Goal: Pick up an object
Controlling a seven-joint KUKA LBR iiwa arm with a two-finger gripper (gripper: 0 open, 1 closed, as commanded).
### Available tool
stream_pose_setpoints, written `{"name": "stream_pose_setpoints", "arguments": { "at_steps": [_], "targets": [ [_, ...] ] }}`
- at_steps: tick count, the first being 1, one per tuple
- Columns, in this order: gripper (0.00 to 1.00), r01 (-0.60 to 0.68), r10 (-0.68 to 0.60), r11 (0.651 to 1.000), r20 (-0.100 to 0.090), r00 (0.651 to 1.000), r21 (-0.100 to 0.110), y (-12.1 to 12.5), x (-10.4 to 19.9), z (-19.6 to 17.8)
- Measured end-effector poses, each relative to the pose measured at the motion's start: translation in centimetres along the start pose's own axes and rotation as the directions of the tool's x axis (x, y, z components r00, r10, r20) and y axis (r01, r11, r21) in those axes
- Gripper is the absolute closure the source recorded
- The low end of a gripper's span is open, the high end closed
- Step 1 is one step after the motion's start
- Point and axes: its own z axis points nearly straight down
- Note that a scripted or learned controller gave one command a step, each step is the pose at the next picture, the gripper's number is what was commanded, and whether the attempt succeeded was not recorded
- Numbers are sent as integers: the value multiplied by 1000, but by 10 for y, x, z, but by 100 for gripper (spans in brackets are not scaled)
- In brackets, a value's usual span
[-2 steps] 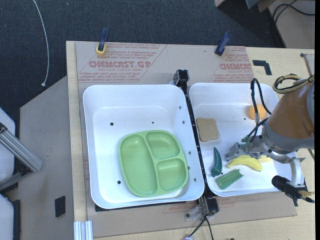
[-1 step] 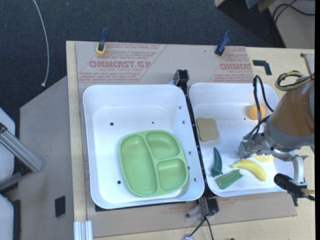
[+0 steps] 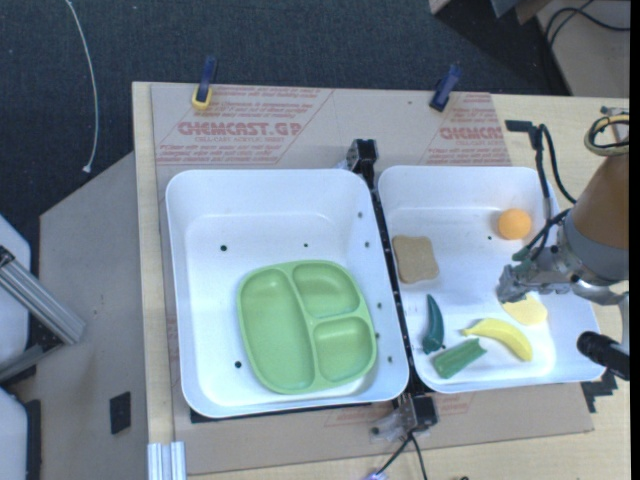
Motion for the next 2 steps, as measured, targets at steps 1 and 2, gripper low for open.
{"name": "stream_pose_setpoints", "arguments": {
  "at_steps": [1, 2],
  "targets": [
    [100, 1, -1, 1000, 1, 1000, -3, 7, 5, -46],
    [100, 1, -1, 1000, 0, 1000, -1, 8, 5, -74]
  ]
}}
